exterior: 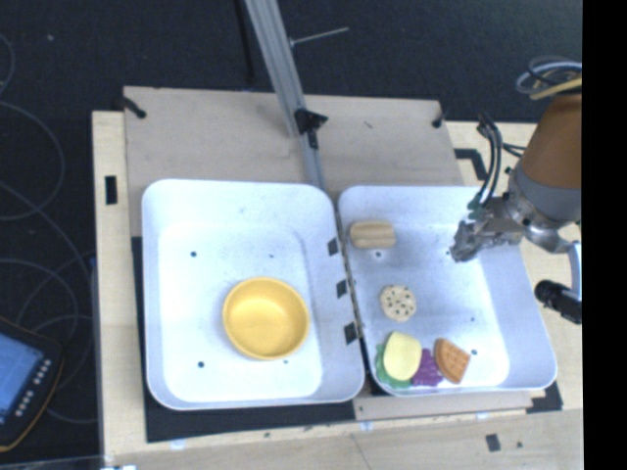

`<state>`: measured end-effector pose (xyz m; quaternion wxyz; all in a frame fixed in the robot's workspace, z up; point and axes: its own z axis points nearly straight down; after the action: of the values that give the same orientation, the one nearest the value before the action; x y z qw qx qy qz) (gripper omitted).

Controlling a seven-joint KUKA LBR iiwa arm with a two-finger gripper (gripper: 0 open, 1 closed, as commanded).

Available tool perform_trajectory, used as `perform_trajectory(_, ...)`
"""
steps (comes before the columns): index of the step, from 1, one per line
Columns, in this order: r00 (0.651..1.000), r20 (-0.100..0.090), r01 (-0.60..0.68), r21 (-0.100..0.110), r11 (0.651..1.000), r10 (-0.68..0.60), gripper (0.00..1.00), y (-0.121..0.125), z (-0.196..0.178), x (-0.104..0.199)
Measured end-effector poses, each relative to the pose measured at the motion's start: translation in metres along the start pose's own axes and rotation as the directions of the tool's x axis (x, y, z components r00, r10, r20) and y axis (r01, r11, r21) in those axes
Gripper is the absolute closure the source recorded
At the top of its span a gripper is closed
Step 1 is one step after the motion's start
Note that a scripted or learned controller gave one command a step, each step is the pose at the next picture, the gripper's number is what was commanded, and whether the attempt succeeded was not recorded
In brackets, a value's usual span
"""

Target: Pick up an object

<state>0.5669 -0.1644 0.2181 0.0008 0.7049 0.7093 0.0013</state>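
Camera view looks down at a slant on a pale wooden bench [225, 130] with two shallow white bins side by side. I take the right bin [509, 351] as the landmark for all places.

Far to the left of the right bin, past the bench edge, a dark device with a blue screen [20, 380] lies on the black floor. The left bin [171, 223] touches the right bin along its left wall. A yellow bowl [265, 316] stands upright in it, toward its front, well apart from the right bin's wall. A grey metal bar [279, 57] comes down from the top of the picture and ends just behind the place where the two bins meet.

Inside the right bin, a small tan roll [372, 234] lies near the back left corner. A round cookie with dark spots [397, 303] lies in front of it, closer to the middle. At the front wall there is a group: a yellow and green piece [400, 357], a purple piece [428, 371] just beside it, and an orange waffle-like piece [452, 360] touching the purple one.

The tool [465, 245] is over the back right part of the right bin, well apart from all these objects. Its fingers are too small and dark, so I cannot tell if they are spread or pressed together. The grey arm with the orange band [558, 145] reaches in from the right.
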Motion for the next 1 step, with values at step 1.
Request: perform_trajectory(1,1.0,0.001,0.0,0.001,1.0,0.0,1.0,-0.0087,0.0042,0.0538)
